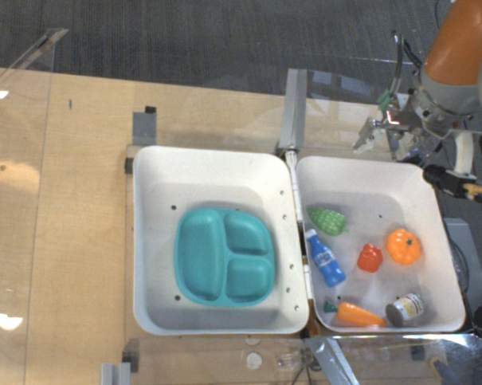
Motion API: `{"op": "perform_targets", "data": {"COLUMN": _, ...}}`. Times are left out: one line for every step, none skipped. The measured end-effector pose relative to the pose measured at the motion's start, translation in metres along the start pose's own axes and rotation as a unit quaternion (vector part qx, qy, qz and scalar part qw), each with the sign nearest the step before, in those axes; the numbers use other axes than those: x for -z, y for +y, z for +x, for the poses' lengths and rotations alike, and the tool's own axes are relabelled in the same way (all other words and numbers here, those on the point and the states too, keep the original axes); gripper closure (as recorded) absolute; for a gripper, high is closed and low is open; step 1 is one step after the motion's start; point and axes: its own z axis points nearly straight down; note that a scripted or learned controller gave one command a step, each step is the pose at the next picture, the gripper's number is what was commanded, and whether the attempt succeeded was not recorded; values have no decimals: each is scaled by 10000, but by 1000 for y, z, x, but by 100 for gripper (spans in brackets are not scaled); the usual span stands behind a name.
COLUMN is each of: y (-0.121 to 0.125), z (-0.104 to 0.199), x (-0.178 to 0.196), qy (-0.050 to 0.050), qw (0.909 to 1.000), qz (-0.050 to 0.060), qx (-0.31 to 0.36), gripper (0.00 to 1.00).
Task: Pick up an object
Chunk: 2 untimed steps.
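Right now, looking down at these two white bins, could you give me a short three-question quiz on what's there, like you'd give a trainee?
1. True or false: the teal divided plate lies in the left bin.
2. Which lies nearest the wall between the bins? A) orange pumpkin B) blue bottle C) small can
3. Fill in: the gripper hangs above the ____ edge of the right bin, holding nothing visible.

Key: 1 true. 2 B. 3 far; the green toy, red pepper and carrot all lie on the bin floor.

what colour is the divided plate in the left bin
Teal, a plain turquoise blue-green; the divided plate shows clearly in the camera view.
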Motion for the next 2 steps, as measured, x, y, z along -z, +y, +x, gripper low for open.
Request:
{"op": "perform_targets", "data": {"y": -42, "z": -4, "x": -118, "qy": 0, "qw": 9975, "qz": 10, "qx": -703, "gripper": 0}}
{"op": "perform_targets", "data": {"y": -55, "z": 8, "x": -184, "qy": -3, "qw": 9995, "qz": -91, "qx": -305, "gripper": 0}}
